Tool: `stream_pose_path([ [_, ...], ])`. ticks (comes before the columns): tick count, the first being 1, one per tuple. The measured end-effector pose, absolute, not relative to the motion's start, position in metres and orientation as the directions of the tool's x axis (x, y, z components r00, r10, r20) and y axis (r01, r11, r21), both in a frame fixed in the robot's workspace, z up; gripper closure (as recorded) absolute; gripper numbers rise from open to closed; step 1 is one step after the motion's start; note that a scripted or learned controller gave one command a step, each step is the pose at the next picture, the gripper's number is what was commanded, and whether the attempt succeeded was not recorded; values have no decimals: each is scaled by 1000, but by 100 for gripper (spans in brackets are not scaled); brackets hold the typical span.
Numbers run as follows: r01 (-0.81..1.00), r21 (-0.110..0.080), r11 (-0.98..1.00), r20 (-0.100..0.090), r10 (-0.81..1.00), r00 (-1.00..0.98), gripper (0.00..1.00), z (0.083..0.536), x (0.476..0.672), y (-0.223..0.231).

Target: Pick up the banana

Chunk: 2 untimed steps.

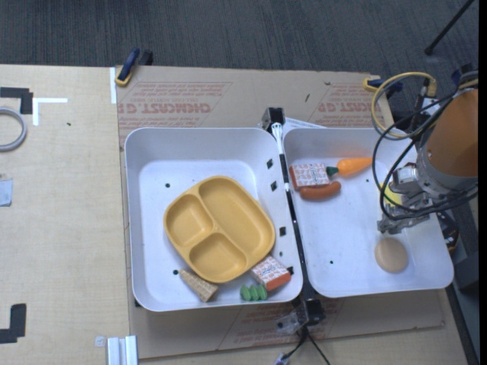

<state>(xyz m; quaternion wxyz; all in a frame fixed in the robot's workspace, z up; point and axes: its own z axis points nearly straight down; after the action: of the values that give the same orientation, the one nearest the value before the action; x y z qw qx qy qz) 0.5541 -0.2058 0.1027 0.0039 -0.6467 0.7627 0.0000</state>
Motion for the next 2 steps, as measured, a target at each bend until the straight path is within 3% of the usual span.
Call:
stream_pose_path([
  [1,-987,-5,163,-6,-987,-163,0,103,554,-206],
  [2,-986,-8,168,-9,-986,-168,100,113,555,-205],
])
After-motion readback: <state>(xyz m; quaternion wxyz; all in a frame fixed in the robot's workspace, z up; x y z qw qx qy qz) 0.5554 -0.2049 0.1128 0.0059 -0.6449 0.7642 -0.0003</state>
